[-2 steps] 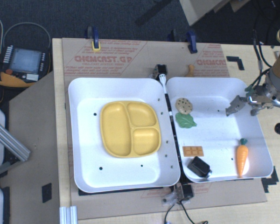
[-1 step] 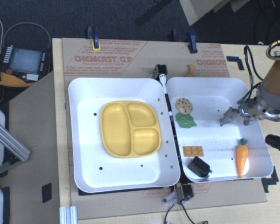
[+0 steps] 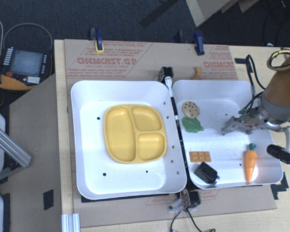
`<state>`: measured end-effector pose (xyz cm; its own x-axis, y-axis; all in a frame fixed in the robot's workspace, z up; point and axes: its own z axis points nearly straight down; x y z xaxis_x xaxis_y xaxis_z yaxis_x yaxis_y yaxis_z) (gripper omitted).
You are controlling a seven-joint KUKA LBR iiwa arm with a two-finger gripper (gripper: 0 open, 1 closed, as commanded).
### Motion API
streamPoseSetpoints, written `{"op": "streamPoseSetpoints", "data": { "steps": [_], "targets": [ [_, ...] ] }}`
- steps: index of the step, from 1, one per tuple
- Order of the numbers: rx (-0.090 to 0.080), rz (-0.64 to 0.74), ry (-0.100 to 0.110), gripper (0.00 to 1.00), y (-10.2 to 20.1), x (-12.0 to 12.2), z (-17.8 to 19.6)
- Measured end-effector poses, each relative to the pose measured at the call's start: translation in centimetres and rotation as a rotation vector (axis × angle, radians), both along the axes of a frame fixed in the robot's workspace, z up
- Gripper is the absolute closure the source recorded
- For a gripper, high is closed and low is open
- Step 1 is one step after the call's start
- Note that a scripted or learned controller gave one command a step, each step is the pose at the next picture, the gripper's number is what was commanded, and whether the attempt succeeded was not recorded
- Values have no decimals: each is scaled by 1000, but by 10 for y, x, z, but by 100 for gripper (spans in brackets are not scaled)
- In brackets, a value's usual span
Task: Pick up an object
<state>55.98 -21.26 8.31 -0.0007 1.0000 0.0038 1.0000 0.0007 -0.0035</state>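
Yellow plate: a yellow divided plate (image 3: pixel 134 132) lies in the middle of the left bin (image 3: pixel 87 168), with nothing on it.
Right bin: the right bin (image 3: pixel 222 91) holds all the small things, each lying on the bin floor.
Cookie and leaf: a round cookie (image 3: pixel 190 109) lies near the bin's left wall, and a green leaf-shaped piece (image 3: pixel 192 124) lies just below it, touching or almost touching.
Cracker and black piece: an orange cracker (image 3: pixel 200 156) lies toward the front left corner of this bin, and a small black object (image 3: pixel 206 172) lies just in front of it.
Carrot: a toy carrot (image 3: pixel 251 164) lies near the front right corner of the bin, with its green top pointing to the back.
Gripper: the gripper (image 3: pixel 230 126) is low over the bare middle of the right bin, with its fingers slightly apart, and I see nothing between them.
Distance to things: the gripper is near the leaf and the carrot but apart from both.
Progress: I judge that nothing is picked up yet.
What is left: the gripper must reach one object, close on it and lift it.
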Motion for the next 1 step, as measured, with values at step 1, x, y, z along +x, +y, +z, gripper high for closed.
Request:
{"op": "streamPoseSetpoints", "data": {
  "steps": [1],
  "targets": [
    [-3, 0, -4, 100, -1, 1, 12]
  ]
}}
